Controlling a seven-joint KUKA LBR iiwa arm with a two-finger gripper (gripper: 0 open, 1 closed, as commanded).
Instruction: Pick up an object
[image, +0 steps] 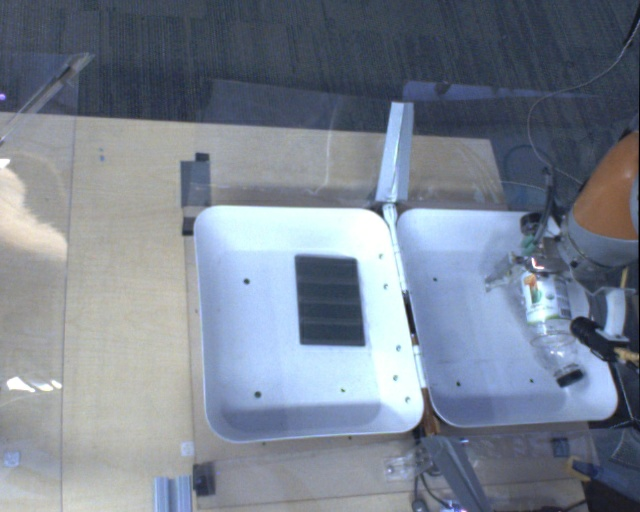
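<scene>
Left bin (230, 300): held a dark ribbed pad (330, 300) lying flat near its middle, well apart from the arm.
Right bin (450, 330): held a clear plastic bottle (545, 310) on its side, close to the right wall.
Bottle's long axis: ran roughly top to bottom of the view, cap end seemingly nearer the front.
Gripper (540, 262): sat at the bottle's upper end, just beside it or touching it.
Grip: could not tell.
</scene>
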